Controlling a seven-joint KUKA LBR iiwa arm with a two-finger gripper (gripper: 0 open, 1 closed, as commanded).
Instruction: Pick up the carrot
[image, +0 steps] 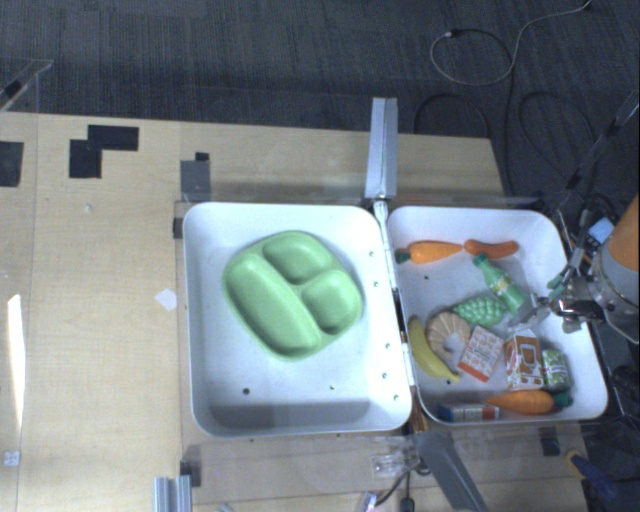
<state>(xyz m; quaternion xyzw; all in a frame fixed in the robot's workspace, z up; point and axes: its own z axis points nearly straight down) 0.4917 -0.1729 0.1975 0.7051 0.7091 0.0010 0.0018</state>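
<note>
Carrot (434, 253) lies at far-left corner of right bin (596, 385), untouched. Hand (568, 300) hovers at bin's right rim, well apart; its state cannot be told. Reach probably not begun.

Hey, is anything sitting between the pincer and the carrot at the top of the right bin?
Yes. The pincer hovers at the right bin's right edge, and a green bottle lies on the line toward the carrot. A second orange piece lies just right of the carrot.
</note>
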